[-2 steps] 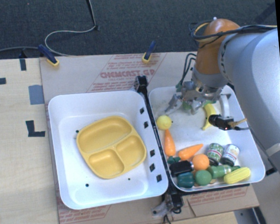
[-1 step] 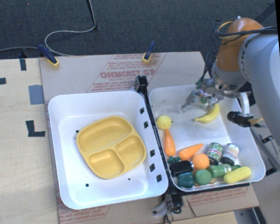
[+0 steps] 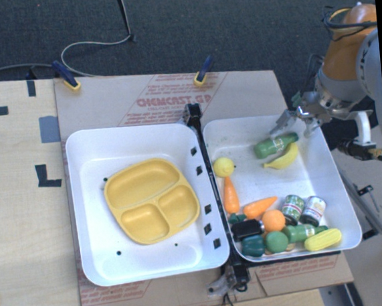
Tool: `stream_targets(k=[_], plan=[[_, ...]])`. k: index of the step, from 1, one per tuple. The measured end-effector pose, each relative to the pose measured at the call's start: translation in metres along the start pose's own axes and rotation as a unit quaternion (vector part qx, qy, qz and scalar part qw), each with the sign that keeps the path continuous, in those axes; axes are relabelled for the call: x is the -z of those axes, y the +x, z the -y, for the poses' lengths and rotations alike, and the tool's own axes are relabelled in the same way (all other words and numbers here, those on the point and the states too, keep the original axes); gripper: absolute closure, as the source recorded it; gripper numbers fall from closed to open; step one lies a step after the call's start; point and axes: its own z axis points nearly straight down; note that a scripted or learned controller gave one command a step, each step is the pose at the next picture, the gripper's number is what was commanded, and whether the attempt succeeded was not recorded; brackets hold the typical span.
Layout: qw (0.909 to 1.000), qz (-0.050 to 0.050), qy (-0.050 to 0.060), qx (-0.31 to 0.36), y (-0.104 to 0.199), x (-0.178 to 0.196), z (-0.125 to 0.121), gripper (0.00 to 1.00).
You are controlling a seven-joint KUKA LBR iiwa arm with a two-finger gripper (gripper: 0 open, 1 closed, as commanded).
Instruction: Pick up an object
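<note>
From above, the left bin (image 3: 89, 212) holds a yellow divided plate (image 3: 152, 200), while the right bin (image 3: 335, 189) holds toy food heaped at its near end and a green cucumber (image 3: 275, 145) lying against a banana (image 3: 281, 158) at its far end, where the gripper (image 3: 294, 122) hangs just beyond the cucumber, its jaws' spread impossible to tell.
</note>
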Motion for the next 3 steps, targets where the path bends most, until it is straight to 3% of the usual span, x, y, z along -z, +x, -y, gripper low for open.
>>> stream_targets(k=[1,2,3], plan=[[1.0,0.001,-0.001,0.0,0.04,-0.058,-0.011,0.0],[1.0,0.0,0.0,-0.001,0.032,-0.072,0.09,0.0],[1.0,0.001,-0.002,0.0,0.032,-0.062,0.089,1.0]])
